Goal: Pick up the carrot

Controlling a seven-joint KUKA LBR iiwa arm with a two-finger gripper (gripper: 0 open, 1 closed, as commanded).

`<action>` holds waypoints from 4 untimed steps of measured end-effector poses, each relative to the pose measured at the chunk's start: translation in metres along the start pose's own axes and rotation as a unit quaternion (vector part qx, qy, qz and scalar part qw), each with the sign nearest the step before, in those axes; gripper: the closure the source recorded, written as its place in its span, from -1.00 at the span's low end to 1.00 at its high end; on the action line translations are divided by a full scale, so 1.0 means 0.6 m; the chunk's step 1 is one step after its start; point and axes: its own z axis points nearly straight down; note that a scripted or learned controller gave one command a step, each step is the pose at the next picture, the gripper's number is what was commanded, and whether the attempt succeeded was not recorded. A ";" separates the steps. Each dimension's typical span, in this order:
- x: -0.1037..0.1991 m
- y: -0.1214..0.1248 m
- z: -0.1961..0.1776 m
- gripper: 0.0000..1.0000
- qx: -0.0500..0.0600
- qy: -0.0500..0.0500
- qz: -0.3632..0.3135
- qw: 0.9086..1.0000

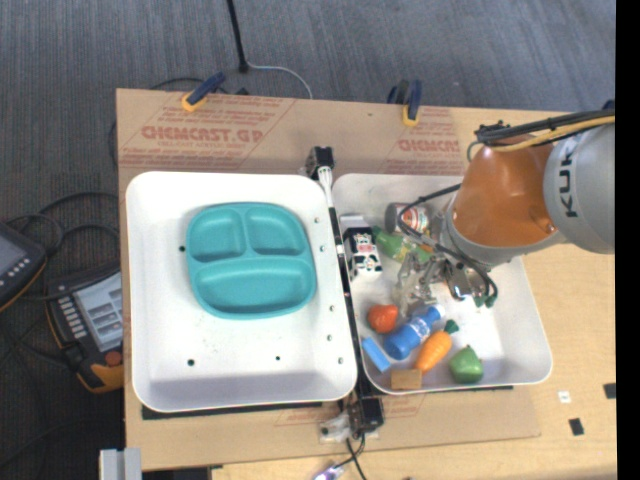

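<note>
The carrot (435,350) is small and orange and lies near the front of the right bin (520,333), between a blue bottle (412,333) and a green vegetable (466,365). My gripper (421,284) hangs over the middle of that bin, above and just behind the blue bottle and a short way behind-left of the carrot. Nothing shows as held. The arm's orange band (500,203) covers the bin's back right part.
A red-orange tomato (384,318), a blue piece (375,356) and a brown block (406,378) crowd the carrot's left side. A can (415,218), a green item (390,243) and a small black-and-white box (362,250) sit further back. The left bin (160,348) holds a teal divided plate (250,258).
</note>
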 end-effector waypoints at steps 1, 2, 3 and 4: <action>0.097 0.027 -0.002 -1.00 -0.001 -0.001 -0.009 1.000; 0.108 -0.008 -0.044 -1.00 -0.004 0.011 -0.029 1.000; 0.106 -0.038 -0.061 -1.00 -0.004 0.011 -0.057 0.998; 0.004 0.002 -0.070 -1.00 -0.005 0.010 -0.110 0.994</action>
